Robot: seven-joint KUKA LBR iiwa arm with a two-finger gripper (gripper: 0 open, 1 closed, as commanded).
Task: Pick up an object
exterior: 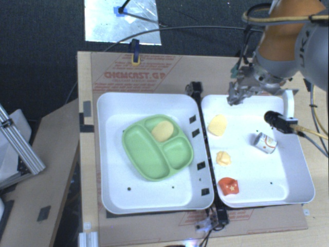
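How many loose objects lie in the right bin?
4: a pale yellow piece near its left wall, a small yellow piece below it, a red piece near the front, a can toward the right.

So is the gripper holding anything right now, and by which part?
Nothing is held. The gripper hangs over the far edge of the right bin, apart from the pale yellow food piece and small can.

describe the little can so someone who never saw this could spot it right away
Start at the right-hand shallow white bin of the two on the bench. Toward its right side, just below a black cylindrical fitting, lies the small silver metal can, tipped on its side. Its neighbours in that bin are soft-coloured: two yellow pieces and a red one; the can alone is shiny and cylindrical.
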